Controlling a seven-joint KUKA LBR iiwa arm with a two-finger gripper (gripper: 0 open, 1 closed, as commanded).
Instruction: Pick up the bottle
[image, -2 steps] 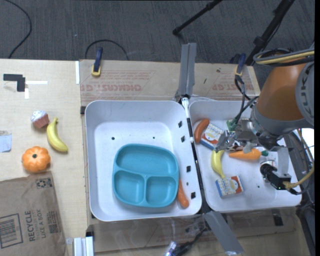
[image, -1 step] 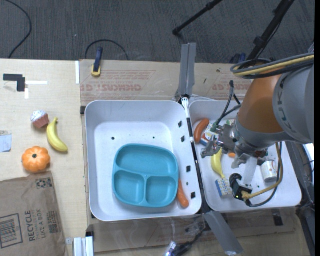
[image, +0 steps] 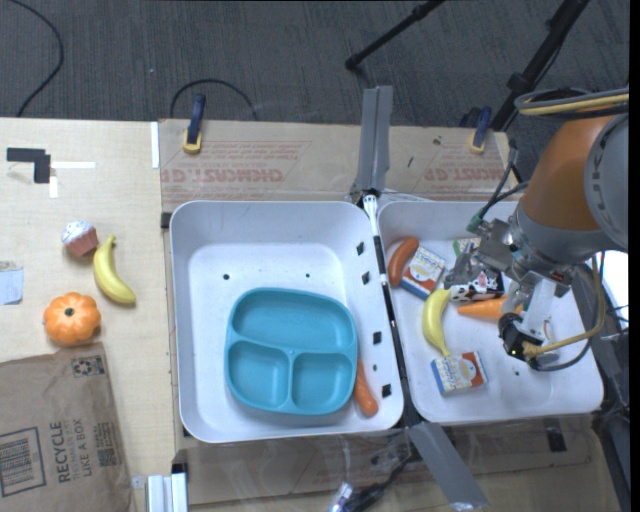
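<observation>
Glossy white plastic bins (image: 200, 330), matt cardboard bench (image: 280, 165)

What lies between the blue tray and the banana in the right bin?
In the camera view, between the blue tray and the banana stand the two bins' adjoining white walls; lower, a carrot lies beside the tray's right edge.
</observation>
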